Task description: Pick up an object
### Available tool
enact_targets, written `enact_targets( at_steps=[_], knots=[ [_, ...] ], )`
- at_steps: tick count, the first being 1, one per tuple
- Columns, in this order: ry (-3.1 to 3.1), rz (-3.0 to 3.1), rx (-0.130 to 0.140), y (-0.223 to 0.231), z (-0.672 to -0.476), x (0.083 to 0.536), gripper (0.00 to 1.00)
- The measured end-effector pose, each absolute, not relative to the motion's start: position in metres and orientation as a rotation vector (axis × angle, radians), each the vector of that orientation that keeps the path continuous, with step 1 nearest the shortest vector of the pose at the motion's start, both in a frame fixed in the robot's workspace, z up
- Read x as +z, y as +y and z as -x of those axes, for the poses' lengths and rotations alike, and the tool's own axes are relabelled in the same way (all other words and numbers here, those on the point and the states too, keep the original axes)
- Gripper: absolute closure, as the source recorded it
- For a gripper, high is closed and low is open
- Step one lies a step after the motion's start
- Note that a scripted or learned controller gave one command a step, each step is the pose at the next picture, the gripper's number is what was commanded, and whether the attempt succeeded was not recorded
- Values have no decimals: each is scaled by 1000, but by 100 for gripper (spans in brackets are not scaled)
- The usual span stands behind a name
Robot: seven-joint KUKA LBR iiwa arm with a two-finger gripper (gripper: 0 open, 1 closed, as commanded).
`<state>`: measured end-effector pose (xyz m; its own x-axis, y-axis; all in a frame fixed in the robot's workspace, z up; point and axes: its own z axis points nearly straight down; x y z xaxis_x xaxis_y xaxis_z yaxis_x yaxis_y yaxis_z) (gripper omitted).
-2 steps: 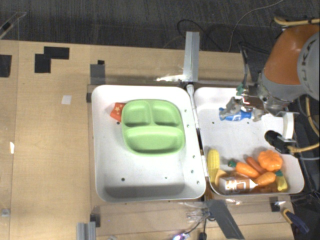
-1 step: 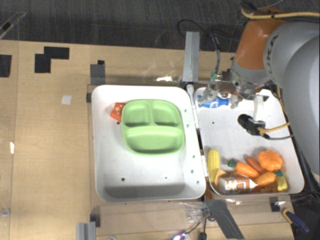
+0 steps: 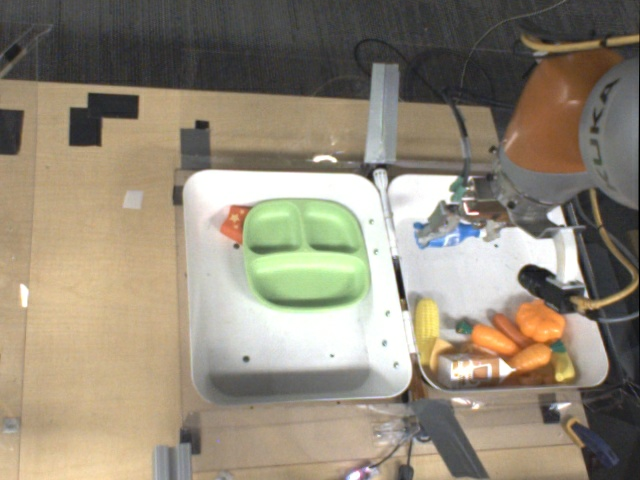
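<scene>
My gripper (image 3: 452, 218) hangs over the upper part of the right bin (image 3: 500, 268), the grey arm with its orange band coming in from the right. A small blue and white object (image 3: 446, 235) sits right at the gripper's tip, touching or just beneath it; I cannot make out whether it is gripped. Along the bin's front edge lie a yellow corn cob (image 3: 427, 326), an orange carrot (image 3: 492, 339), an orange pepper (image 3: 540, 321) and a brown bottle (image 3: 478, 370).
The left bin (image 3: 280, 368) bears a green divided plate (image 3: 304, 252), with a small red-orange item (image 3: 234, 224) at the plate's upper left corner. A metal divider (image 3: 390, 258) runs between the bins.
</scene>
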<state>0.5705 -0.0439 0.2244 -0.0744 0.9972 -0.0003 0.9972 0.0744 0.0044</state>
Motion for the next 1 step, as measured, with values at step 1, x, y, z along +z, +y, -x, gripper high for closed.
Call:
enact_targets(
  at_steps=[1],
  knots=[
    [2300,-2135,5,-44,-570,224,0]
  ],
)
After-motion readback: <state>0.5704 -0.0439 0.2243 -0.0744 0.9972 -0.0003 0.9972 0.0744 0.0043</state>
